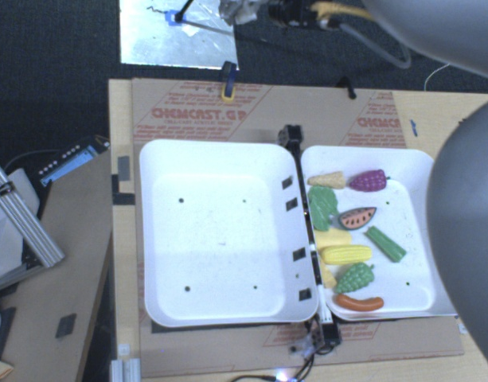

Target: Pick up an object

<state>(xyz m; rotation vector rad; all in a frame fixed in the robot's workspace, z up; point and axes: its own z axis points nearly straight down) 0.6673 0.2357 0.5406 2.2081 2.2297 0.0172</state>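
The right bin (415, 293) holds several toy foods. There is a purple grape bunch (368, 181), a pale corn piece (327, 180), a green leafy vegetable (322, 207), a watermelon slice (357, 217), a green cucumber (385, 243), a yellow corn cob (345, 254), a green grape bunch (355, 278) and a red sausage (359, 302). My gripper (242, 2) hangs blurred at the top of the view, beyond the bench's far edge and far from both bins. The grey arm (466, 213) covers the right bin's right side.
The left bin (160, 213) lies beside the right one, with a black divider (303, 213) between them. A blue and yellow clamp (228, 82) grips the cardboard's far edge. A metal sheet (156, 22) lies beyond it. An aluminium frame (21, 221) stands at the left.
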